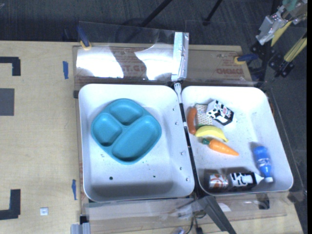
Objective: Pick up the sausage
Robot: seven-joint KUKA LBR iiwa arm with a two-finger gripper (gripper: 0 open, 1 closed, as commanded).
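Against the right bin's [253,95] left wall lies the sausage [192,119], banana [211,132] alongside

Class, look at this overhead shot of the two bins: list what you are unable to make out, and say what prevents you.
- Sausage: its right side is hidden in the camera view by the banana and the cow-patterned carton crowding it.
- Labels on the dark bottle and blue bottle: too small and blurred to read.
- Equipment at the top right corner: cut off by the frame edge.
- Back wall behind the left bin: washed out by glare.

slanted overhead view (both bins [185,130])
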